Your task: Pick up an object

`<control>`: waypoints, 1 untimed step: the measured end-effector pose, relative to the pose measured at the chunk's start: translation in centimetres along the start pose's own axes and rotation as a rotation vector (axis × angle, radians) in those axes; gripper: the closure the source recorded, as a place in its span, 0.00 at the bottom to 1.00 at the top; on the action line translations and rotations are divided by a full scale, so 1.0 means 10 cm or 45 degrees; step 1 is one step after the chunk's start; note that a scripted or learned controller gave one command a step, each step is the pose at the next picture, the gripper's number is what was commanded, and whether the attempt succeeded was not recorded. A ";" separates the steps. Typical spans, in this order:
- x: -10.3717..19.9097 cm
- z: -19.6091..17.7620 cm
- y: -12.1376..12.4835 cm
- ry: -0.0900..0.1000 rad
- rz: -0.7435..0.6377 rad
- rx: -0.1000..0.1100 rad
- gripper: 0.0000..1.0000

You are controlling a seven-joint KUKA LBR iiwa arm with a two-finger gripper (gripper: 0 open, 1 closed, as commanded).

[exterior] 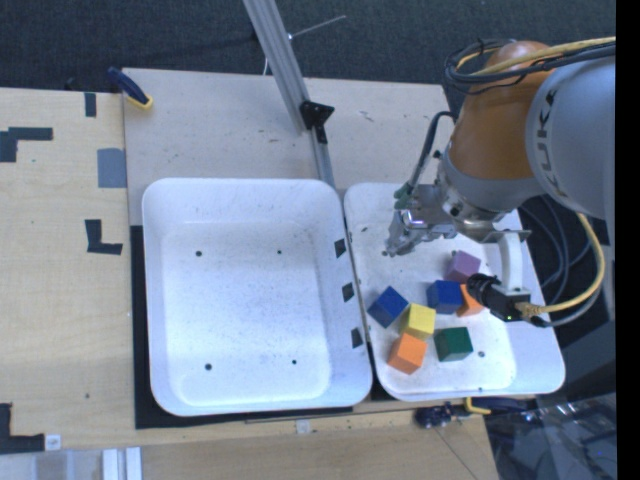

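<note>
While the grey arm (520, 118) is reaching in from the right with its orange band showing above the wrist, the gripper (403, 238) is hanging over the upper part of the right bin (530, 373), its tip pointing down at bare white floor. From where I am standing I cannot tell how the claw is set, and nothing is showing between it. The blocks are lying in a loose cluster lower in that same bin, apart from the gripper. A blue block (387, 306) is sitting nearest the bin's left wall, with a yellow block (421, 319) just beside it and an orange block (407, 352) touching the yellow one from below. A green block (453, 343) is resting to the right of those. Further up, a second blue block (445, 295) is lying under a purple block (464, 265), with a small orange piece (469, 303) pressed against it. The left bin (160, 218) is sitting alongside, the two rims touching.
</note>
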State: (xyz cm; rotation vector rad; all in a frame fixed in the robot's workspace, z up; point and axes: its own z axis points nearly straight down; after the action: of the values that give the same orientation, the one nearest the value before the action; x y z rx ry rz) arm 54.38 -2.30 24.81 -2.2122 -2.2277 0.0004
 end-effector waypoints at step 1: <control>0.53 0.15 0.10 -0.001 0.001 0.002 1.00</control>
State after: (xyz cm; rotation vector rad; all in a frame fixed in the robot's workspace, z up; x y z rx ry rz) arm 55.35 3.01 23.32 -2.2124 -2.2268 0.0029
